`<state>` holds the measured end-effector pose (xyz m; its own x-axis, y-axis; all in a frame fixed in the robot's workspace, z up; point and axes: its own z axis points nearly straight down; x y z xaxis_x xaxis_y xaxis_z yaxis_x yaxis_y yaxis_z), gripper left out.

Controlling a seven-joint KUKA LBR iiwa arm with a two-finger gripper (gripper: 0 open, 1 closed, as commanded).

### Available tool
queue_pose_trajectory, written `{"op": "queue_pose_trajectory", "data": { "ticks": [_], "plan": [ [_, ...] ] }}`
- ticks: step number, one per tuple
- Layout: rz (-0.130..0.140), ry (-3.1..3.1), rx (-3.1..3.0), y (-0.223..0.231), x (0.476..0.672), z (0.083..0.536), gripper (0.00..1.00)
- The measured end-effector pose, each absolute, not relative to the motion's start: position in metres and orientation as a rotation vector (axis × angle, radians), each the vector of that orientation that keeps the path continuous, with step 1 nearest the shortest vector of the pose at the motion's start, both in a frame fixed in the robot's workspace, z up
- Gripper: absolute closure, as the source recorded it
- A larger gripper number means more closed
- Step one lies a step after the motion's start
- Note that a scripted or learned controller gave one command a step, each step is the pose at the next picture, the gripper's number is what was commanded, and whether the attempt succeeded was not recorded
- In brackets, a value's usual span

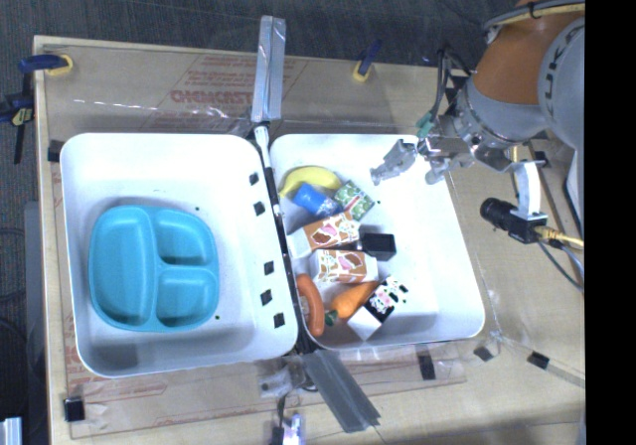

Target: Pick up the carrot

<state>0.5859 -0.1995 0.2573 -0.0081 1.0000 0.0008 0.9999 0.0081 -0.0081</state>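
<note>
The two shallow white plastic bins sit side by side; the left bin (79, 165) holds a turquoise divided plastic tray (152, 266), and the right bin (447, 264) holds a heap of small items along its left half. Above the right bin's far right corner hangs the grey arm with its orange band (517, 61), and its two-finger metal gripper (407, 163) is poised over bare bin floor with nothing between its fingers (whether they are spread or closed I cannot tell at this angle).

As I judge it, the pick is barely begun: the gripper is well apart from the target, so approach, descent, grasp and lift all remain.

The small orange tapered carrot (353, 300) lies near the bin's front edge, wedged between a brown-and-white printed carton (343, 264), a red sausage-shaped toy (310, 302) and a black-and-white cow-patterned box (385, 301). Its long axis runs diagonally, from lower left to upper right in the camera view; which end is the tip is too small to tell.
</note>
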Motion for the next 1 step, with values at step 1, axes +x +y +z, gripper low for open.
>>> {"op": "queue_pose_trajectory", "data": {
  "ticks": [1],
  "plan": [
    [0.001,-2.495,-1.899,-0.2104,0.5054,0.1224,0.0]
  ]
}}
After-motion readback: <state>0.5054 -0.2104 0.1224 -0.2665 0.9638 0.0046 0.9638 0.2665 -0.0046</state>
